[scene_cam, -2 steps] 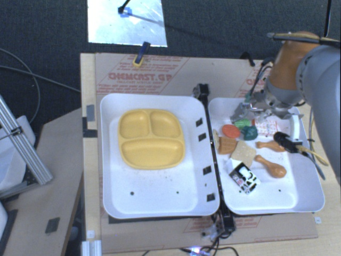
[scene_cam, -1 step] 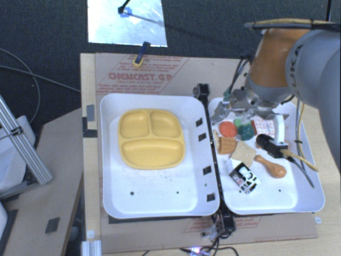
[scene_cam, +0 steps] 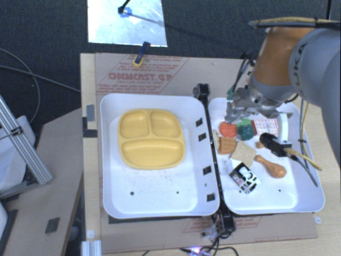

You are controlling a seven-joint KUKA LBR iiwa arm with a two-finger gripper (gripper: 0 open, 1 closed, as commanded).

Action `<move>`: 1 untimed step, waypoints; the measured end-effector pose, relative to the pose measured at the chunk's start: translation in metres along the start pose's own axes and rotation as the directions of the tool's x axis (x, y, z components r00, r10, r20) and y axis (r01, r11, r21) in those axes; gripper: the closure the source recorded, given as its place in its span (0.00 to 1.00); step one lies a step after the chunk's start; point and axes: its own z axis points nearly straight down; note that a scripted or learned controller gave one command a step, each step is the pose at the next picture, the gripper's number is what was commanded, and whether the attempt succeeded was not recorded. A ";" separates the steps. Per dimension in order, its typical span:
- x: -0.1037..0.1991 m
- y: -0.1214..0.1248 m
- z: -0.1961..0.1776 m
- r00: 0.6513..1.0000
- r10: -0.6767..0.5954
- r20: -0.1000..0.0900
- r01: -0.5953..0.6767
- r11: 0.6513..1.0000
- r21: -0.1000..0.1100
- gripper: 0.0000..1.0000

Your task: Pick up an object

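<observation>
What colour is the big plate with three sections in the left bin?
The plate is yellow, seen plainly in the camera view.

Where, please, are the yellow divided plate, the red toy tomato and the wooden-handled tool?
yellow divided plate (scene_cam: pixel 151 138), camera view, centre ridge.
red toy tomato (scene_cam: pixel 228 129), camera view, top.
wooden-handled tool (scene_cam: pixel 271 166), camera view, handle.

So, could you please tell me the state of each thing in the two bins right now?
gripper: low over the red object, holding nothing visibly
red object: lying in the right bin, below the gripper
yellow divided plate: flat in the left bin, nothing on it
wooden piece: lying on its side
</observation>
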 end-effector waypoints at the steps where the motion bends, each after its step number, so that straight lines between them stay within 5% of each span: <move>1: 0.010 -0.044 -0.043 1.000 0.001 -0.001 -0.001 1.000 0.003 1.00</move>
